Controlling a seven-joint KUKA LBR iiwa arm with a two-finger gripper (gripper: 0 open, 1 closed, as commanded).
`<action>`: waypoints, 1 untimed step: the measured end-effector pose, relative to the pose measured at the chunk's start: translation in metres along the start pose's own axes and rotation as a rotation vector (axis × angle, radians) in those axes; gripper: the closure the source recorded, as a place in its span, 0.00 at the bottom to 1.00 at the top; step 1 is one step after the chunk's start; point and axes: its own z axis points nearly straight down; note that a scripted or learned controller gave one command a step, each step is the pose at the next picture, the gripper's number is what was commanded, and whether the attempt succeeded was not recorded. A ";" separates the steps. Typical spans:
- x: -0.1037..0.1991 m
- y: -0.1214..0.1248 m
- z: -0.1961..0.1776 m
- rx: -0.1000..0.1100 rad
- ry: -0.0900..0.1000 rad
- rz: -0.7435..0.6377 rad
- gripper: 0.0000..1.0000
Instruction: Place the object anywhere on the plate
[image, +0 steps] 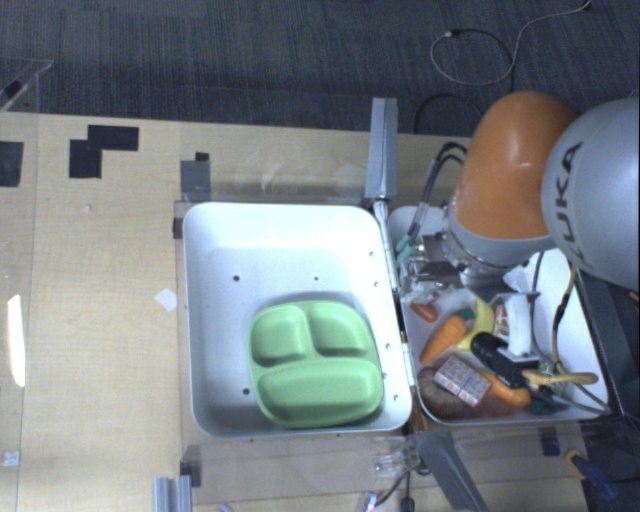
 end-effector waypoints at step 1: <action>0.082 -0.019 0.036 0.003 0.001 0.047 1.00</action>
